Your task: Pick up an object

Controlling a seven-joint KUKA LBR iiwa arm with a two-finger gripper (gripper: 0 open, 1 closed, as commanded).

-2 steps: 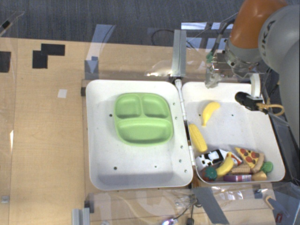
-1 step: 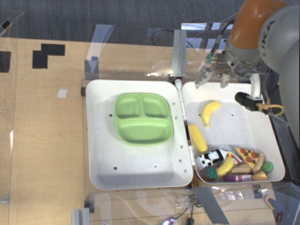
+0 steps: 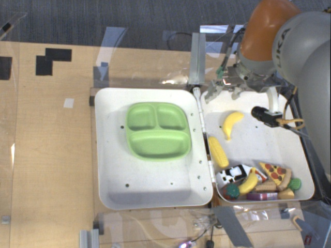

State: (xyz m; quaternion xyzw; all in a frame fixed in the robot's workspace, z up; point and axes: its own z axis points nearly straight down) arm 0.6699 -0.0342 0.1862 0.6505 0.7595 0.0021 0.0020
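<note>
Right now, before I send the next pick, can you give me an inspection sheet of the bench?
Surface: wooden bench bearing two white bins; left bin, right bin.
Job's things: banana lying alone in right bin; corn cob by the divider; second banana, pizza slice and small toys piled at the near edge.
Clutter: green divided plate in left bin.
Gripper: gripper over right bin's far edge, holding nothing visible.
Cables: dark leads near the arm.
Surroundings: grey carpet beyond.
</note>
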